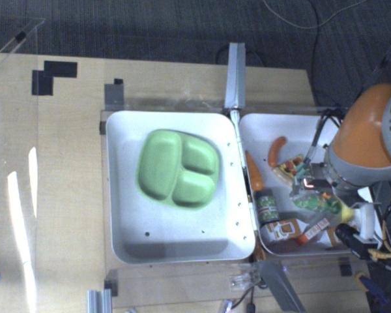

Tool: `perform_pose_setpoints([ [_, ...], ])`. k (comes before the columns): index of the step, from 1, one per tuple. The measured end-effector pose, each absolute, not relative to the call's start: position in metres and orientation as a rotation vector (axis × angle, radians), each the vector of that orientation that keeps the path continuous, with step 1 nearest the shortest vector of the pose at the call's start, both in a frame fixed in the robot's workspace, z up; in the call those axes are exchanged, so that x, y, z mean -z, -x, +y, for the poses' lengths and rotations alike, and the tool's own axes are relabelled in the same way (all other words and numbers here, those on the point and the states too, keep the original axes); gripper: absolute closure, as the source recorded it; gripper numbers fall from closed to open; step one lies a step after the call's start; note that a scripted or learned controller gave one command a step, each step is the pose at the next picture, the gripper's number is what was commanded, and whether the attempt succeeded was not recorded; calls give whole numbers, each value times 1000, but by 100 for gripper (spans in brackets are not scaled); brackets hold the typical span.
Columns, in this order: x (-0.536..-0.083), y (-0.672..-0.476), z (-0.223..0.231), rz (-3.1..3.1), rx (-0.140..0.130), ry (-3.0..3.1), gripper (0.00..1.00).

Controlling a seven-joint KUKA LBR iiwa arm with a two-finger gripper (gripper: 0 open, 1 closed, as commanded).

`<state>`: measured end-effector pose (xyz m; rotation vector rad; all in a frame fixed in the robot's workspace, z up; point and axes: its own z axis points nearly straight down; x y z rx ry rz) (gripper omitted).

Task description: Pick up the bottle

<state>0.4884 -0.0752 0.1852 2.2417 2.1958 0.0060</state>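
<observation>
Bottle (286, 229): brown, lying on its side along the near wall of the right bin (260, 126), below and slightly left of the jaws (306, 182), apart from them, with a dark green-labelled can (268, 207) at its upper left and a red-and-white packet (315, 229) at its right. Jaws: poised low over a green wrapper (316, 202) and a small toy food piece (290, 168); whether open or closed cannot be told. Risk, as judged: a descent from here would likely catch the wrapper instead, and crowding neighbours plus the bin wall could block a clean grip.
</observation>
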Motion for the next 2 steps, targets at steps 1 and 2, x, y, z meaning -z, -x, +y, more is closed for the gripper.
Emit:
perform_pose_setpoints([
  [1,-185,-488,-75,2196,-6,-2242,0],
  [2,-124,-501,-107,2337,-15,-2079,0],
])
